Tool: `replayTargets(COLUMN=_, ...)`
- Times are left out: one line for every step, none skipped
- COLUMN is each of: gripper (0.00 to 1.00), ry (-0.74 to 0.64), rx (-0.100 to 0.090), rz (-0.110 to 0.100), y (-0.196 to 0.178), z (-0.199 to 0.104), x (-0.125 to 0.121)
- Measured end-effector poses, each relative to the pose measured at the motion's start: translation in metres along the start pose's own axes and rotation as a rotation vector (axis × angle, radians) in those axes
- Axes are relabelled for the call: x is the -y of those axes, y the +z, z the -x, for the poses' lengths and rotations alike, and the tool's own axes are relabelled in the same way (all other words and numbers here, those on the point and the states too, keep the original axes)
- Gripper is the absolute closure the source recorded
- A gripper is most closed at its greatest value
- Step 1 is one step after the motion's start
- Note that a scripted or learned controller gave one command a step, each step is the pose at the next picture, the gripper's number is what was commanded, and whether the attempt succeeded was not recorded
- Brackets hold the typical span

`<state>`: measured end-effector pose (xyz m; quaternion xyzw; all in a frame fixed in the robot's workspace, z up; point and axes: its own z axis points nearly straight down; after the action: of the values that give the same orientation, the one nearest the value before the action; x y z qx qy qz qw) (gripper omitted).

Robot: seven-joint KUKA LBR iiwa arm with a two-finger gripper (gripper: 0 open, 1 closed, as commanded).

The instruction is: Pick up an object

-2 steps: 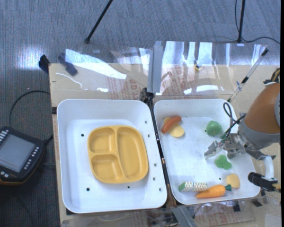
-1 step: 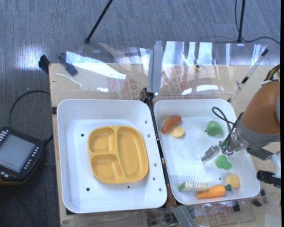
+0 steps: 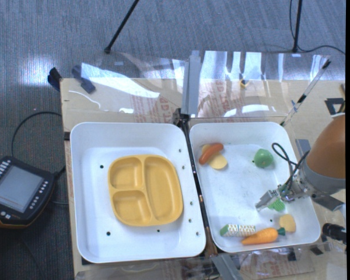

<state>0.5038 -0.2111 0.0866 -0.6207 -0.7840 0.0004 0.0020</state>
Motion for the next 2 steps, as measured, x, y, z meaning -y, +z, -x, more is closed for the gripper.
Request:
replayTargets(gripper=0.0, ry=-0.098, rx=-0.001, rz=0.0, y=0.0, z=-0.006, x=0.019)
replayTargets(gripper=0.0, ry=-0.104, rx=0.002, rz=0.005, y=-0.046, z=-0.022, x=0.005)
